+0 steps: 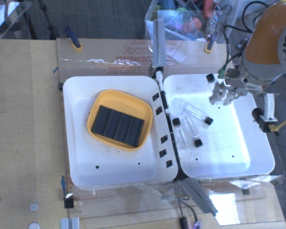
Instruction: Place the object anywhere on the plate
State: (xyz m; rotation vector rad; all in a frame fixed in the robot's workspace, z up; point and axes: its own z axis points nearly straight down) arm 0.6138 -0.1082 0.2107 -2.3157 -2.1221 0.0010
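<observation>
The desk (24,128) is a pale wood surface carrying two shallow white bins side by side, which serve here as the reference; the divider between them is the landmark for all positions below.

Left bin (76,171): lies directly left of the divider. It holds a yellow plate (99,104), squarish with rounded corners, sitting slightly tilted in the bin's middle. A dark ribbed rectangular pad (119,125) lies inside the plate, covering most of its floor.

Right bin (238,151): lies directly right of the divider. Its floor carries three clear vials with black caps, grouped just right of the divider near the bin's centre. One vial (198,113) lies at a slant, cap toward the right. A second vial (190,132) lies below it, cap toward the near edge. A third vial (178,130) lies closest to the divider, cap at its far end. All three rest on the bin floor, apart from the plate.

Arm (271,37): grey with an orange band, entering from the right of the divider, over the right bin's far corner. The end effector (221,97) hangs above the right bin's far half, up and right of the vials and not touching them. Nothing is seen between its fingers; whether they are parted or closed cannot be determined.

A clear tub of coloured items (195,8) stands beyond the divider's far end.
</observation>
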